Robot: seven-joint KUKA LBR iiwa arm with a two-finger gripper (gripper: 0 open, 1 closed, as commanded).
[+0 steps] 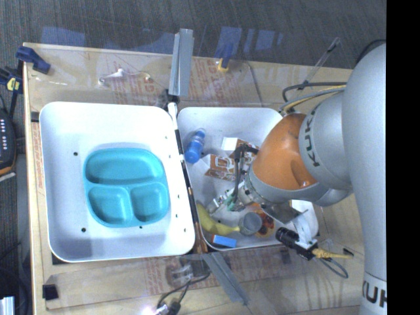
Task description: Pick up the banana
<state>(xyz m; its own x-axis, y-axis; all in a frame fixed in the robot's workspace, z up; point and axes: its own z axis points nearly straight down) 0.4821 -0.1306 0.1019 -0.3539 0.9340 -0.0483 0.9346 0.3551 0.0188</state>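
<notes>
A yellow banana [211, 220] lies in the right bin [216, 120], near its front left corner, beside the divider. My gripper [230, 201] hangs low over the bin, just right of and above the banana's upper end. The grey arm with its orange band [282, 159] comes in from the right and hides much of the bin's right half. I see nothing held between the fingers.
The left bin [59, 176] holds a turquoise sectioned tray [126, 186]. In the right bin lie a blue bottle [193, 146], a brown printed packet [220, 166], a grey cup [250, 224] and a small blue block [224, 241]. Cables run along the bench's right side.
</notes>
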